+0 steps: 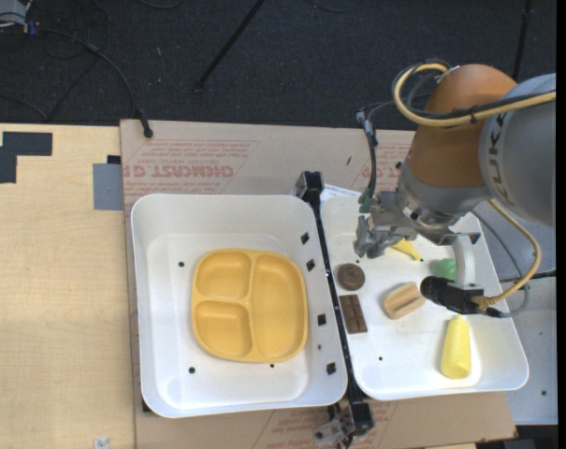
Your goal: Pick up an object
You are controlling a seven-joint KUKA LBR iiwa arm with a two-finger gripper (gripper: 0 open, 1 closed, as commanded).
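I see the arm (470, 148) bent over the right bin (507, 368), gripper (371, 243) low near its left wall, nothing between the fingers. Yellow tray (250, 304) fills the left bin (161, 251); yellow block (457, 347), tan block (402, 299), brown disc (351, 275) lie apart.

The grey arm (521, 148) comes in from the right edge of the camera view, high in the frame, and bends toward the left. Its orange band (456, 124) bulges just above the wrist, with a yellow cable looped over the top. Below the band the wrist points down, and the hand (374, 241) hangs low beneath it, its 2 fingers directed downward.
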